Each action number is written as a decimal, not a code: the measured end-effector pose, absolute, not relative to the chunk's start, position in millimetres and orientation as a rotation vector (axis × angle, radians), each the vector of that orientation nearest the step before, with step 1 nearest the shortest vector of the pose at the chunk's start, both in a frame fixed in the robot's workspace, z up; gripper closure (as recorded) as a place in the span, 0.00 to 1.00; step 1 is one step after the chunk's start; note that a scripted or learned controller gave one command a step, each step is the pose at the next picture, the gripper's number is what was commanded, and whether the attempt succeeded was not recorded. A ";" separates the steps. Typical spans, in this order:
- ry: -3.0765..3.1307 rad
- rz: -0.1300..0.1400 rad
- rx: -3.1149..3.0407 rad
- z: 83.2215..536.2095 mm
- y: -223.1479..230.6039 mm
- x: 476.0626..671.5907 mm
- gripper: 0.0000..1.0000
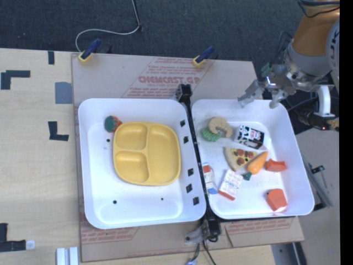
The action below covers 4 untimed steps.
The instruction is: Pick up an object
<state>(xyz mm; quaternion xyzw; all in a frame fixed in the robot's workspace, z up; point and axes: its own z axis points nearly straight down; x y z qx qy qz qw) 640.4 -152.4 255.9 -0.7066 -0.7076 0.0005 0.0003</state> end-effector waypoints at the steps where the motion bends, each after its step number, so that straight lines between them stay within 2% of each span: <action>1: -2.222 -0.003 -2.218 95.4 -130.7 560.9 0.00; 2: -2.231 -0.005 -2.228 90.1 -101.3 610.6 0.00; 3: -2.234 -0.007 -2.234 101.0 -103.1 611.6 1.00; 4: -2.235 -0.008 -2.234 101.3 -102.8 611.8 0.00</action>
